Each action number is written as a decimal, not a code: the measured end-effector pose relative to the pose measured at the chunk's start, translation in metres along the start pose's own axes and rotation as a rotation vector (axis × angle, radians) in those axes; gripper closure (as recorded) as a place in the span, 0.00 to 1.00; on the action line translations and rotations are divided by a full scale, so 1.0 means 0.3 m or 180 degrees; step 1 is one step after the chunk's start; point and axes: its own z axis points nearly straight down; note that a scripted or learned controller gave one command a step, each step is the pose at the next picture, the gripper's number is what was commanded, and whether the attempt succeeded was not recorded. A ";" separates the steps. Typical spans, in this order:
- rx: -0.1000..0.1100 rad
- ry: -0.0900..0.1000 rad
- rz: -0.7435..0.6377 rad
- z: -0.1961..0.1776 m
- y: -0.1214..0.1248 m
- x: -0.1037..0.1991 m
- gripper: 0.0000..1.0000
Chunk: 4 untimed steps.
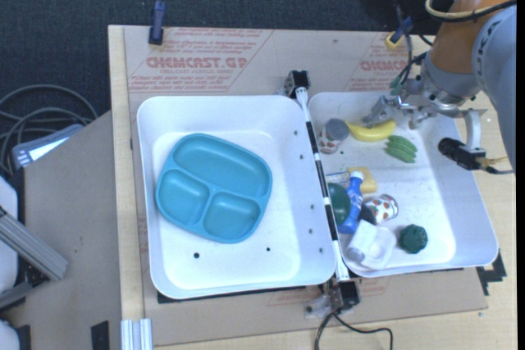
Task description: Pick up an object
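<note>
Bench (205, 61) bears two white bins (221, 115) side by side.

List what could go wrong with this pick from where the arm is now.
1. The pincer hangs at the far end of the right bin, over the yellow banana, whose curved skin may slip out of a pinch.
2. The green pepper lies just beside the banana, so a descent could nudge it or catch both.
3. The banana sits near the bin's far wall, which may crowd the approach.
</note>
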 end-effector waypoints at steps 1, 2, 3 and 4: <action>0.0026 -0.0003 -0.0002 -0.014 -0.009 0.001 1.00; 0.0027 -0.0003 -0.0002 -0.013 -0.010 0.001 0.00; 0.0035 0.0001 0.0009 0.023 -0.219 0.062 0.00; 0.0026 -0.0001 0.0011 -0.012 -0.216 0.062 1.00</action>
